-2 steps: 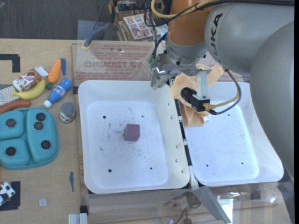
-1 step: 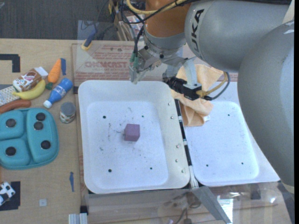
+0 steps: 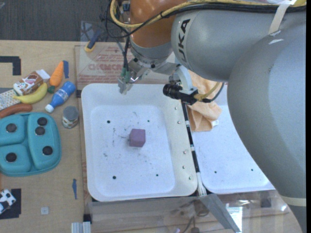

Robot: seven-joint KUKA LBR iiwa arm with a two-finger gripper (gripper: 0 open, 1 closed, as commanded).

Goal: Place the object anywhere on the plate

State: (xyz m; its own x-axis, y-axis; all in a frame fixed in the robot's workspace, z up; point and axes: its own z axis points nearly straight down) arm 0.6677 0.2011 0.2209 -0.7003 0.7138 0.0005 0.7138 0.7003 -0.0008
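Two-finger gripper (image 3: 125, 85), finger state unclear, hangs over left white bin's (image 3: 97, 130) rear rim, well apart from small purple cube (image 3: 137, 138); grab could miss w/o repositioning.

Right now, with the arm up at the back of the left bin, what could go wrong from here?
1. The gripper sits near the left bin's back rim, well away from the purple cube, so a straight descent would likely miss it.
2. The plate's position is not apparent, so placing looks uncertain.
3. The arm hides much of the right bin.

Only the purple cube (image 3: 137, 138) interrupts the left bin (image 3: 97, 178) floor; open room lies all around it.
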